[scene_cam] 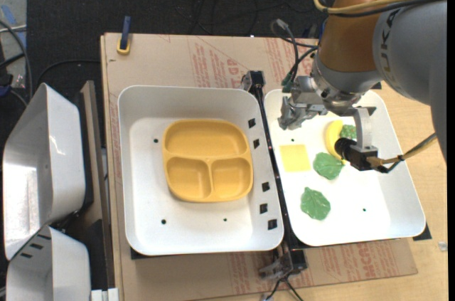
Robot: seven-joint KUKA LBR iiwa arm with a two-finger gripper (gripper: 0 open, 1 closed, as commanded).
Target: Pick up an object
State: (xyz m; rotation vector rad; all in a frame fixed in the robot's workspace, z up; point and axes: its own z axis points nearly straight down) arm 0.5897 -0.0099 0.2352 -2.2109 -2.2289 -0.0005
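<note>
The right bin holds a flat yellow square, a green leafy piece near the front and another green piece beside a rounded yellow object. A small green bit lies just right of that yellow object. My gripper hangs over the bin's back left corner, a little above and behind the yellow square. The wrist covers part of the bin's far end.
The left bin holds a yellow divided plate with three compartments. A black divider with clips runs between the two bins. White containers stand off the bench at the far left.
</note>
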